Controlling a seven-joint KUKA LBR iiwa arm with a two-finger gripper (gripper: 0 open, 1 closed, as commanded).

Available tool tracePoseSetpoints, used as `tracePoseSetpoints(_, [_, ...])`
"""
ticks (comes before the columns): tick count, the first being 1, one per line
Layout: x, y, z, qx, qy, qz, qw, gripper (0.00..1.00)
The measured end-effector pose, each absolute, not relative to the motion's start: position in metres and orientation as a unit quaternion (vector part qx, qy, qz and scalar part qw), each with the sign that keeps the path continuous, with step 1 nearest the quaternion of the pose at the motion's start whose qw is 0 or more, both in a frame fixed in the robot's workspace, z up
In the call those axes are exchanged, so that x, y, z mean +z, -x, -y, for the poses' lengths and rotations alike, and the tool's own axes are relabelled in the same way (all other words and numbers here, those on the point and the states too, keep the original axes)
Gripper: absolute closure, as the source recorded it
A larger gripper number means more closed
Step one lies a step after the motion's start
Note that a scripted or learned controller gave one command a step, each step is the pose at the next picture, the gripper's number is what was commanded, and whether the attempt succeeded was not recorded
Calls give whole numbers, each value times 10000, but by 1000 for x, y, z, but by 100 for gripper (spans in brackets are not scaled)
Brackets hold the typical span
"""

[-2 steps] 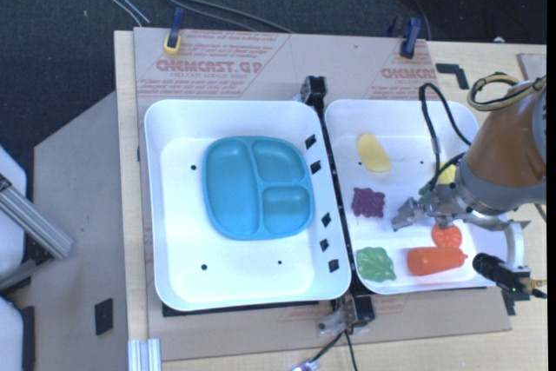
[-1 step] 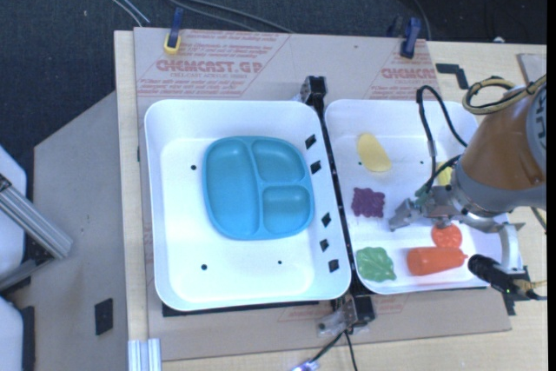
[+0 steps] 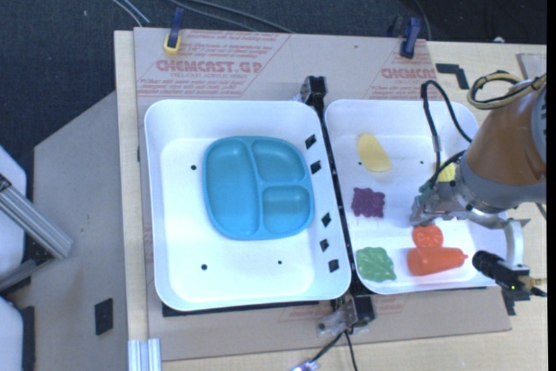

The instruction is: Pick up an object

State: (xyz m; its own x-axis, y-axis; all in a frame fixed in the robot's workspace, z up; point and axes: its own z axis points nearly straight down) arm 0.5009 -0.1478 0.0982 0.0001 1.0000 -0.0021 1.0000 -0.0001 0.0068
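Here your gripper hangs low in the right bin, directly above the orange object, likely lining up a grasp; whether it's clenched, you cannot tell.

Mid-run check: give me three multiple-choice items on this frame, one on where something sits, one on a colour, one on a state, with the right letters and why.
1. Where is the divided tray?
A. left bin
B. right bin
C. bench outside the bins

2. What colour is the toy lying nearest the bins' divider, at the front of the right bin?
A. yellow
B. green
C. purple

3. How does the gripper stand?
A. above the left bin
B. low in the right bin, by the orange toy
C. raised outside both bins

Answers:
1 A: the blue tray lies in the left bin.
2 B: the green toy lies there.
3 B: it hangs just above the orange toy.
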Motion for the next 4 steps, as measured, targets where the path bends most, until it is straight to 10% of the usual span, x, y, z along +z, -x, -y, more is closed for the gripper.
tracePoseSetpoints(2, [223,-504,148,18,-7067,-7075,34,100])
tracePoseSetpoints(4, [226,-518,97,9,-7053,-7089,3,100])
